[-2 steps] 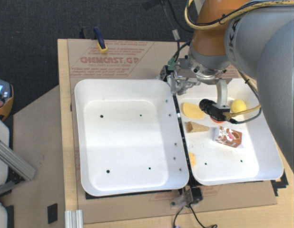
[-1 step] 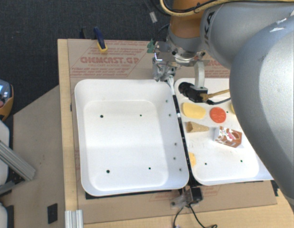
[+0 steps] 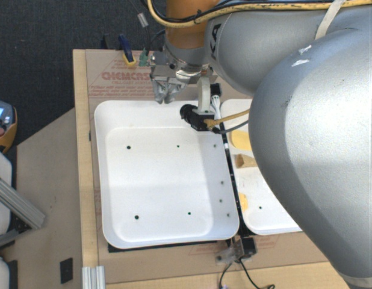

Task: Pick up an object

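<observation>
My gripper [image 3: 164, 94] hangs over the back rim of the left white bin [image 3: 114, 179], near its far edge. Its metal fingers point down and sit close together; nothing shows between them. The grey arm with its orange band reaches in from the right and covers most of the right bin [image 3: 267, 221]. In the right bin a yellow object [image 3: 239, 140] and a tan piece [image 3: 245, 160] lie near the divider, and a small yellow item [image 3: 244, 203] sits lower down. The arm hides the remainder of that bin.
A black cable clip [image 3: 195, 117] and yellow hose hang from the wrist over the left bin's back right corner. The bins rest on a brown cardboard board [image 3: 83, 161]. Blue and yellow clamps [image 3: 127, 50] stand at the board's back edge.
</observation>
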Tool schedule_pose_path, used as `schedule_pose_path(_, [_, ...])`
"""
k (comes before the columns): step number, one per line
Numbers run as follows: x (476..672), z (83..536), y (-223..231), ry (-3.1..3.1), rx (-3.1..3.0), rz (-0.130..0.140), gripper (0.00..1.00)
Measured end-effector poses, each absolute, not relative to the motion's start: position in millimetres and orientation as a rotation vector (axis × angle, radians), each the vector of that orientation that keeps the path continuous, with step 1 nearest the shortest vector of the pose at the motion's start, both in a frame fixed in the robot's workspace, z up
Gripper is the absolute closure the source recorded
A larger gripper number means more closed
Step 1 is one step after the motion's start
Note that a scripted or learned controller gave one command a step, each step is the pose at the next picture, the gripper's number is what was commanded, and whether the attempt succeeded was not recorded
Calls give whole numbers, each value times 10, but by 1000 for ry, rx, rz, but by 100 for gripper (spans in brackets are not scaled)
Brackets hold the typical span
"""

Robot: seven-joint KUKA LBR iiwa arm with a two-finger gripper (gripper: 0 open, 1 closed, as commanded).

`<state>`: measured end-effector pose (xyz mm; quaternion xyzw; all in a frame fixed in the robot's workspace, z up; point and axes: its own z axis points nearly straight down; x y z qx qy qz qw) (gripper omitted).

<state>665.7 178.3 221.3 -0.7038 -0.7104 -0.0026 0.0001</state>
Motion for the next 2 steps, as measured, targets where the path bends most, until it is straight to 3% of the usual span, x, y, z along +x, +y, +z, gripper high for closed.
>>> schedule_pose_path(1, [6662,2135,2210,-2227,-2218,-5,100])
schedule_pose_path(2, [6053,1754,2246,-2217,-2217,13,100])
